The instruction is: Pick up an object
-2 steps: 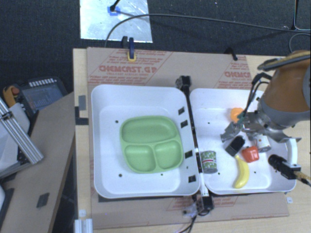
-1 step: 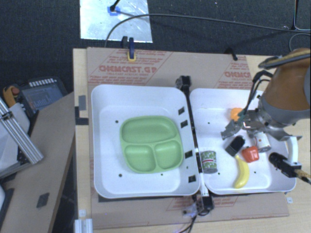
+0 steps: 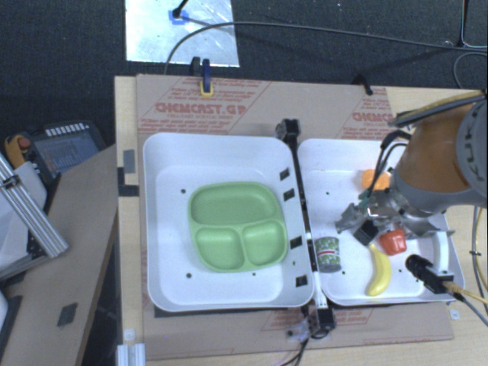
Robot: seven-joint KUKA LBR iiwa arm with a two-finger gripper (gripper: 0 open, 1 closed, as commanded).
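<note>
the banana [image 3: 379, 271] lies near the front edge of the right bin [image 3: 335, 158], with a red object [image 3: 393, 242] touching its upper end. just above it, the gripper [image 3: 364, 221] hangs low over the bin floor; whether its fingers are spread or closed cannot be told, and nothing shows between them. outward lie an orange object [image 3: 372, 178], a small can [image 3: 327, 253] by the divider, and a green tray [image 3: 235, 226] in the left bin [image 3: 164, 204].
</note>
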